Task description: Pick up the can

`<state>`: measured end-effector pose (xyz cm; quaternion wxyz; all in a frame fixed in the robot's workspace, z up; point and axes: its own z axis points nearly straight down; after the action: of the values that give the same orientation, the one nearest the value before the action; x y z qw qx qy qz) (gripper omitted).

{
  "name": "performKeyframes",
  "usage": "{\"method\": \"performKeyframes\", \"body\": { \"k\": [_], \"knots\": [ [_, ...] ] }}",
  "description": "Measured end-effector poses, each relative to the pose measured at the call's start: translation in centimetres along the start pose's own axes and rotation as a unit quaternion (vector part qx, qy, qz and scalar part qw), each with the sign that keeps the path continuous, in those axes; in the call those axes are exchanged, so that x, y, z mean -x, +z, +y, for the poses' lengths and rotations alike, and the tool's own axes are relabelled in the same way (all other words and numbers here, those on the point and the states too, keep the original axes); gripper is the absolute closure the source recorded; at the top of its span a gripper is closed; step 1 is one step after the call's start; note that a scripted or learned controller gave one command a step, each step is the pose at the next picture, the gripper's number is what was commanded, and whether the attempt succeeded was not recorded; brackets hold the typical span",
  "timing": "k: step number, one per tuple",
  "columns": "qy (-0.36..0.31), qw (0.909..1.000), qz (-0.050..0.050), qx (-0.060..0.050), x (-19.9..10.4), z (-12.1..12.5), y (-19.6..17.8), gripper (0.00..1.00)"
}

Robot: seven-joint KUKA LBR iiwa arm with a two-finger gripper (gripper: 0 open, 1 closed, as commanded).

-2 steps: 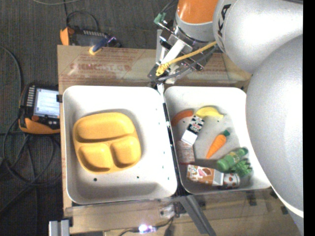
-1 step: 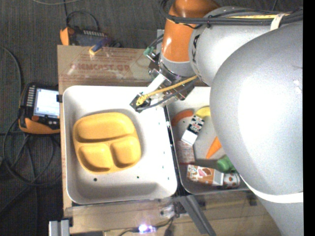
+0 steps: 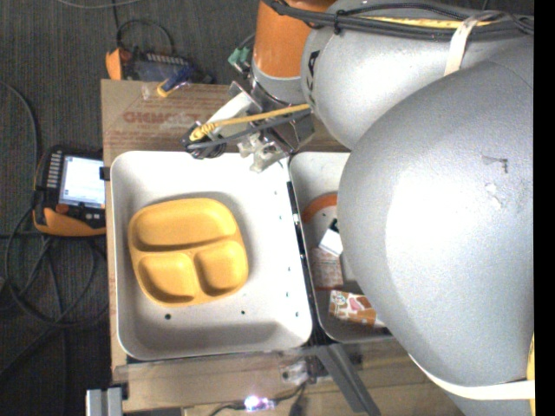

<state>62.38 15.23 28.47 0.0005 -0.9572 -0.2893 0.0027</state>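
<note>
The arm (image 3: 434, 189) is showing pale grey, speckled, with an orange band (image 3: 290, 24) above the wrist. Both bins are showing white: the left bin (image 3: 173, 319) is holding a yellow-orange divided tray (image 3: 189, 250), the right bin (image 3: 316, 167) items in orange, white and red-brown. A brown cardboard sheet (image 3: 147, 111) with faded red print is lying at the bench's far edge. The floor (image 3: 52, 59) is looking dark grey, crossed by black cables.
</note>
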Motion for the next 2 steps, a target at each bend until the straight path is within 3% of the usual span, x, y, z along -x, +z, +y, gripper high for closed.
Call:
{"method": "performKeyframes", "body": {
  "k": [1, 2],
  "knots": [
    [0.008, 1.0, -0.002, 0.0, 6.8, -1.6, 9.7, 1.0],
    [0.016, 0.9999, 0.0, 0.0, -2.1, -2.7, 1.3, 1.0]
  ]
}}
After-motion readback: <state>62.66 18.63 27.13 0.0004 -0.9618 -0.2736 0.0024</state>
